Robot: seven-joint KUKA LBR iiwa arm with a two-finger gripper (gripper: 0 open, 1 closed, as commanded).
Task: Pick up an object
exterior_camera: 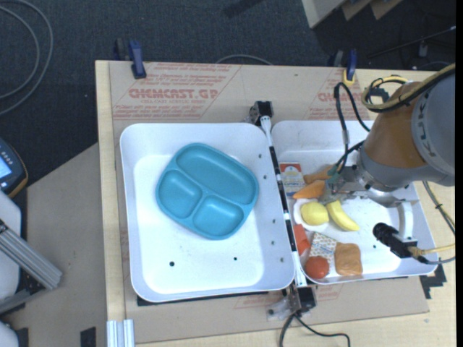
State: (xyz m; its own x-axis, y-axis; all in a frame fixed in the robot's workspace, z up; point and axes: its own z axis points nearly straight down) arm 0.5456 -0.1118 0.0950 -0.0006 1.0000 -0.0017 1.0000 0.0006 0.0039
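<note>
Toy food items are the objects here, and they lie clustered in the right bin [318, 130], toward its left and near side. A yellow lemon [313, 213] sits just beside a yellow banana [343, 216], the two touching or nearly so. Just beyond them lies an orange piece [311, 190], and farther left against the bin wall stands a small white carton with a red label [290, 176]. Nearer the camera lie a red tomato [316, 267], a brown bread-like piece [348, 259] and a pale patterned packet [323, 246], close together; a red strip [302, 239] lies along the left wall.

The arm [401, 132] reaches in from the right, its orange band above the right bin. The gripper [338, 185] is low over the food, just beyond the banana and beside the orange piece; whether the jaws are spread or pressed together cannot be told, and nothing is plainly seen between them.

The left bin [137, 194] holds a blue divided plate [207, 189], lying flat near its middle. Both bins rest on the tabletop [181, 85].
</note>
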